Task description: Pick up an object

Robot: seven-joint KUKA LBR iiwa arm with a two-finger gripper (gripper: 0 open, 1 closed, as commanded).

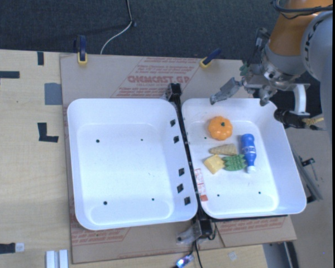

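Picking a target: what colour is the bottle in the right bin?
Blue with a white cap, the bottle shows clearly in the camera view.

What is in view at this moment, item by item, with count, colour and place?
pumpkin: 1, orange, upper middle of the right bin
bottle: 1, blue with a white cap, lying right of the pumpkin
corn cob: 1, tan, just below the pumpkin
yellow block: 1, yellow, below the corn cob
green toy: 1, green, between the yellow block and the bottle
right bin: 1, white, holds all five items
left bin: 1, white, beside the right bin
cardboard sheet: 1, brown, under both bins
clamps: 2, blue and yellow, on the cardboard's far edge
arm: 1, grey and orange, upper right
end effector: 1, grey, above the right bin's far rim
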